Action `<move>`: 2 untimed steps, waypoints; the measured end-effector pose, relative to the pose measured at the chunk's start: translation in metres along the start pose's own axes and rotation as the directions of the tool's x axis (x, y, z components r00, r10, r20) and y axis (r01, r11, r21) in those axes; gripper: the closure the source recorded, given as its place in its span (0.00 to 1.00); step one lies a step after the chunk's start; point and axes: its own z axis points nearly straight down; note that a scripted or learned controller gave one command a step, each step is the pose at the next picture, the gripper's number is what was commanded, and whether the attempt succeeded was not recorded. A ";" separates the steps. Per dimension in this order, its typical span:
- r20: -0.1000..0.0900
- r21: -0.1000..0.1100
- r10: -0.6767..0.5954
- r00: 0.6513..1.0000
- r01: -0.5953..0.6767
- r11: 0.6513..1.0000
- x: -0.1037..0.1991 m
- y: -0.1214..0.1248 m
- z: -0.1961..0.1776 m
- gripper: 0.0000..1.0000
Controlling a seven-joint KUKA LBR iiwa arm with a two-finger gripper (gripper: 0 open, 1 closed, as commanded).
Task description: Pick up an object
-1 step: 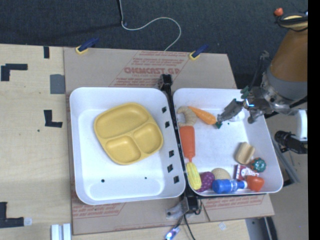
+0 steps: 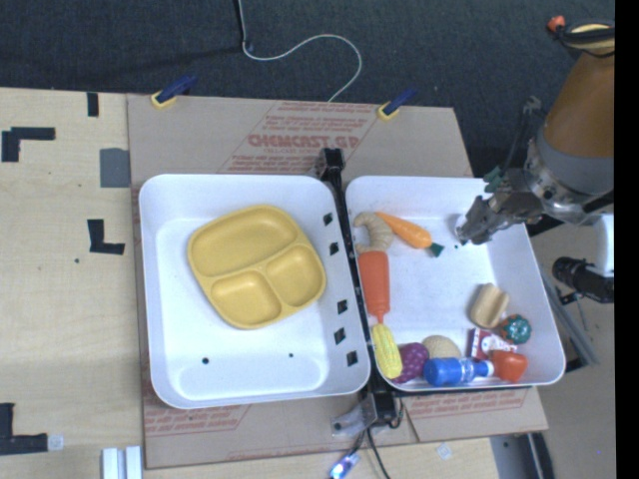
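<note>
The gripper is poised over the upper right part of the right bin; whether it is open cannot be told. Nothing is seen held. A small carrot lies just left of it, and a bottle lies near the bin's bottom edge.

A dark blue carpet fills the top of the frame. Below it sits a light wooden bench under brown cardboard.

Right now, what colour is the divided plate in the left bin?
Yellow; the divided plate shows best in the camera view.
</note>
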 end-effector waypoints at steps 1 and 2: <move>0.002 -0.021 -0.001 1.000 0.001 1.000 0.021 -0.063 -0.217 1.00; -0.002 0.009 -0.006 1.000 0.006 1.000 0.094 -0.062 -0.118 1.00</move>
